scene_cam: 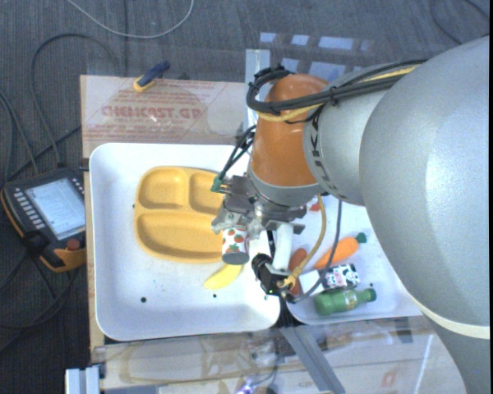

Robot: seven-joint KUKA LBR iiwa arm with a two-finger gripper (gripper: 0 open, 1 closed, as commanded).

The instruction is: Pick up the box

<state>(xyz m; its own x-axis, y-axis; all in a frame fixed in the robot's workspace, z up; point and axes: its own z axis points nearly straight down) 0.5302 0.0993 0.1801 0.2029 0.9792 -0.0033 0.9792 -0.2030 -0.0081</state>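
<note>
Fingers point(248, 249) hanging over left bin point(115, 245), opening impossible to tell, patterned box point(235, 243) at their tips, yellow tray point(177, 212) beside

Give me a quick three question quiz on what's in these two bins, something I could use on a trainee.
1. True or false: the yellow divided tray lies in the right bin, going by the camera view.
2. What lies right next to the small box? A) a green bottle B) a spoon C) a sponge
3. Fill in: the carrot lies in the view's ___ bin.

Key: 1 false; 2 A; 3 right.
</note>
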